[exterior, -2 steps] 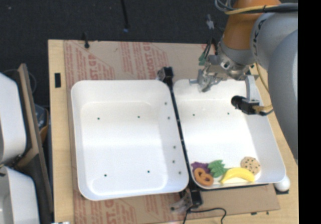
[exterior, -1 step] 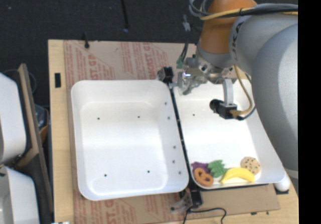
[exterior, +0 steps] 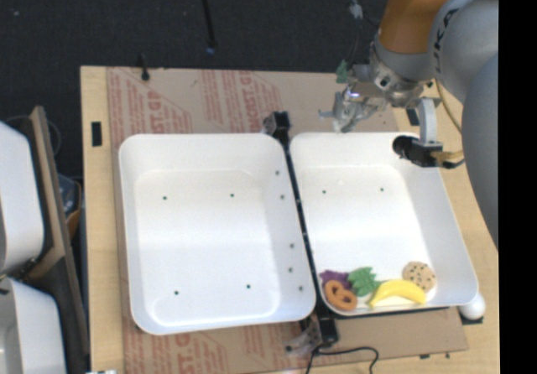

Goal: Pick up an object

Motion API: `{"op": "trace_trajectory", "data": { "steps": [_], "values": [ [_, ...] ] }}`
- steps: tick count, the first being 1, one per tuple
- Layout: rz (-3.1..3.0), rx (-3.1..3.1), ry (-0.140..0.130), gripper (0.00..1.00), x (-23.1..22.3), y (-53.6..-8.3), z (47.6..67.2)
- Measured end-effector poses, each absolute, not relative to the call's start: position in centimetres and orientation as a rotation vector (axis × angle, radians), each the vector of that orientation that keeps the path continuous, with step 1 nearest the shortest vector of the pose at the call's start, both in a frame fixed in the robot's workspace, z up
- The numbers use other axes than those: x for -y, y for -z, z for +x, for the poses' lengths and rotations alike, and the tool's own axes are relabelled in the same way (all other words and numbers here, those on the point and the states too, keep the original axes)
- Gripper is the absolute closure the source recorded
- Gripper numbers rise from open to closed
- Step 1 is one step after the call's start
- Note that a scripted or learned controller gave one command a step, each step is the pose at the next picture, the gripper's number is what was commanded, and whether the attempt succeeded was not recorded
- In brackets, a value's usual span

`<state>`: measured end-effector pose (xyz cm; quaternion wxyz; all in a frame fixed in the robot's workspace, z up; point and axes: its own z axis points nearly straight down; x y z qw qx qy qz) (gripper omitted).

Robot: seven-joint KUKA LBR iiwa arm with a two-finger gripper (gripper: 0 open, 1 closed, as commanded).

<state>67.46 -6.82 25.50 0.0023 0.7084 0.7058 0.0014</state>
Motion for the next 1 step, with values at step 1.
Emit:
{"op": "trace_trajectory", "data": {
  "steps": [1],
  "values": [
    [2.225,-2.22,0.004,1.0,9.08,-19.83,68.85]
  ]
}}
